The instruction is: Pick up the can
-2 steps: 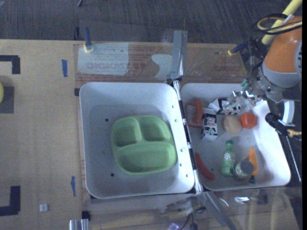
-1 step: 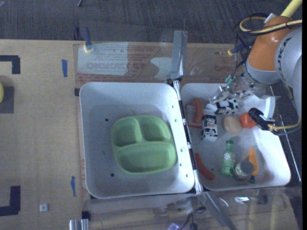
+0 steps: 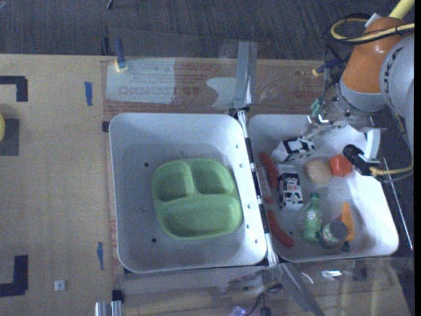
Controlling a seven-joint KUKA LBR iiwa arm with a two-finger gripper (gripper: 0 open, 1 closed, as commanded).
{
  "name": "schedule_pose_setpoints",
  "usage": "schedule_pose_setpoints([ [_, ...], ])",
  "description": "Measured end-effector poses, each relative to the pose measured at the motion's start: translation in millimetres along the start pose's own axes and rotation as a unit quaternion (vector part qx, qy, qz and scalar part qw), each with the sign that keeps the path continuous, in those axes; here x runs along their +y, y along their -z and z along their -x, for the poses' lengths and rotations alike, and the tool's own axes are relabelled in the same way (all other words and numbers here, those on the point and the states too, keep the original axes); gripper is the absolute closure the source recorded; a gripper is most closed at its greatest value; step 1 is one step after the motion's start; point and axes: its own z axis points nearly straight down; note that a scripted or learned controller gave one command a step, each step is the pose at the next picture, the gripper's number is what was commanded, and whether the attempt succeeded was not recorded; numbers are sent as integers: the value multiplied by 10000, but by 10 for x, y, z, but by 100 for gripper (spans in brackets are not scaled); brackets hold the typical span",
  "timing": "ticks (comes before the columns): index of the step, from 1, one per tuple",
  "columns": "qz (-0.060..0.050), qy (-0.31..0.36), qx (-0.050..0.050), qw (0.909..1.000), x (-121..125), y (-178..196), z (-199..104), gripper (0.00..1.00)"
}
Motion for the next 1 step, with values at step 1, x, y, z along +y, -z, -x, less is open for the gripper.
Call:
schedule_pose_setpoints([
  [1,-131,652,64,9978,101,1613,-505,100],
])
